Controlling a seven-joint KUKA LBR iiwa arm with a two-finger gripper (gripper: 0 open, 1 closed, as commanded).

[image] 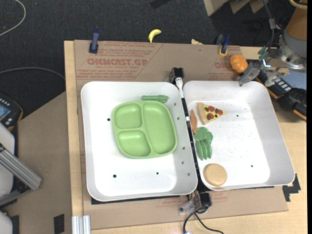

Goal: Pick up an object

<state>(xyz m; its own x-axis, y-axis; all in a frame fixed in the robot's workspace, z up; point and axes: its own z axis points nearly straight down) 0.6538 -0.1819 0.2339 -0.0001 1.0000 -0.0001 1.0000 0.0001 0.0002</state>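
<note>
Pizza slice (pixel 210 113), the likeliest pick, lies flat in the right bin (pixel 253 130) toward its ten o'clock corner, just beside a thin brown stick (pixel 193 121) that runs along the bin's left wall. Below it, at about eight o'clock, sit a green leafy toy (pixel 204 142) and a round tan cookie (pixel 215 174). The hand (pixel 253 71) hangs over the bin's twelve o'clock rim, well apart from all of them; whether it is released or clenched I cannot tell from here. Everything crowds the left wall, so a descent there could clip the rim or the divider between the bins. The slice is flat and thin, so I'd expect the hand to scrape the floor or nudge the stick instead.
</note>
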